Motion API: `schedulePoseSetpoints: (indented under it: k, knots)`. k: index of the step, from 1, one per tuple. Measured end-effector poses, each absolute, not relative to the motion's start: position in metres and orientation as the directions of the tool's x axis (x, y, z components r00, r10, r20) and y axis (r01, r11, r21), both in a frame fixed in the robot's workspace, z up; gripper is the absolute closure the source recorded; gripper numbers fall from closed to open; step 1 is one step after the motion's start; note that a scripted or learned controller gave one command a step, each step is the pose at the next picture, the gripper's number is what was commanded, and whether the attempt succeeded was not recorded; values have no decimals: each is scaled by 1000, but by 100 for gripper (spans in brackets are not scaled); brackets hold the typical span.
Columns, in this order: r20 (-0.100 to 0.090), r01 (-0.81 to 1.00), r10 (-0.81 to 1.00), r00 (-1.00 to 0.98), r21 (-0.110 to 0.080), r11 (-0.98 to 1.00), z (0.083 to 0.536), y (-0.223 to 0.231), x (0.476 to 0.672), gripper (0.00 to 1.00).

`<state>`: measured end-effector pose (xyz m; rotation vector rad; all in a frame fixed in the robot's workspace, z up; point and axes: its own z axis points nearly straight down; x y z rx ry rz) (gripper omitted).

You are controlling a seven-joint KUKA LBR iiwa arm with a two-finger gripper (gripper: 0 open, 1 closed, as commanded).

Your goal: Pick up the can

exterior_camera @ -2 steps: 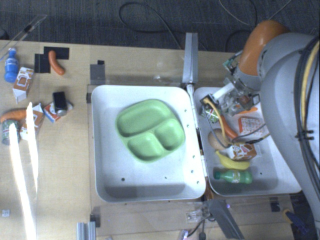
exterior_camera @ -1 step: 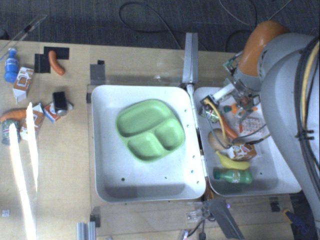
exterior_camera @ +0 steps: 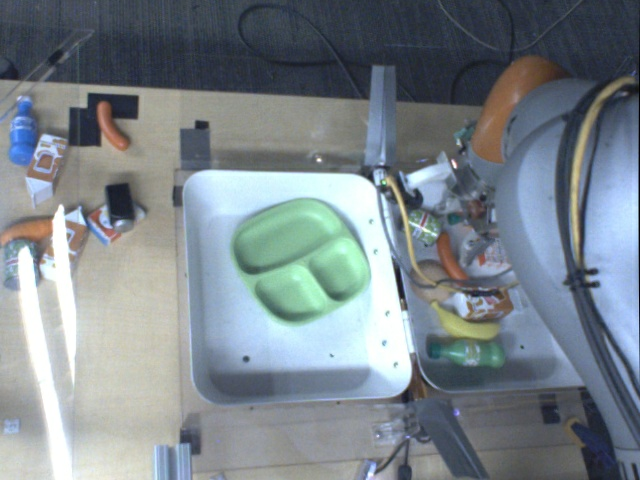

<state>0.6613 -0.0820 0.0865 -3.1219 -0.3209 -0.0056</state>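
Observation:
In the right bin, close to its left wall, a small can with a green and multicoloured label lies on its side. My gripper hangs over the bin's upper middle, just right of the can and slightly above it. Cables and the grey arm with its orange band cover much of the gripper. Nothing can be made out between it and the can.
The right bin also holds an orange sausage-like piece, a banana, a green bottle and a small carton. A green divided plate sits in the left bin. Small items lie on the bench at far left.

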Motion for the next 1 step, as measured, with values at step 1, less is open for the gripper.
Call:
schedulePoseSetpoints:
  k: [1]
  knots:
    - [5,204,204,979,0,-979,231,-56,662,0]
